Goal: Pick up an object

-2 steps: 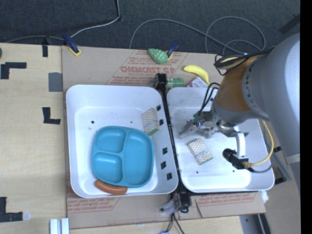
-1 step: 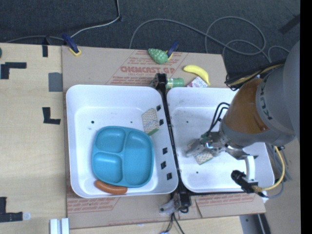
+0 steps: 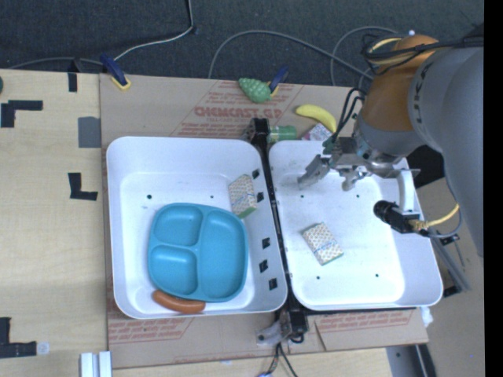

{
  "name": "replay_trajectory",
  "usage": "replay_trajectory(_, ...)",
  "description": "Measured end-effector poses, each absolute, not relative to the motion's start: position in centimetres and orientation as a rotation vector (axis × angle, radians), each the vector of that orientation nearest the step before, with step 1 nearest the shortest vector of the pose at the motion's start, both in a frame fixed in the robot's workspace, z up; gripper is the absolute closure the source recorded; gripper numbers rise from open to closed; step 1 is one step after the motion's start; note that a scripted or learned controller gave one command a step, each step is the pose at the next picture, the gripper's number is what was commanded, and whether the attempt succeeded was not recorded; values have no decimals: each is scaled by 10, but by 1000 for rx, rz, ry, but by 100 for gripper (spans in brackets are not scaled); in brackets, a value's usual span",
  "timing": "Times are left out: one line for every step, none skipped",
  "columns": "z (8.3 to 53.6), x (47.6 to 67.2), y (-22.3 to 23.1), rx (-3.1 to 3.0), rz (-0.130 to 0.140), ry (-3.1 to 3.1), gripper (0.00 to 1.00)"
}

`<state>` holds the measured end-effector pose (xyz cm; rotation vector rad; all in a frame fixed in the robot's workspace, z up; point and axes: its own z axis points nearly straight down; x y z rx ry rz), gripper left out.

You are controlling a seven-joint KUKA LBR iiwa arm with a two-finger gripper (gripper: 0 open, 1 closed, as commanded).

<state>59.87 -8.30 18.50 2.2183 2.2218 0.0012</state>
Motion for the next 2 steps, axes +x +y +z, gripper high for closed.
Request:
replay_trajectory(86,551,-103,2222,0,2223,0)
replay_trajectory(86,502,-116,2217,4,2218,0)
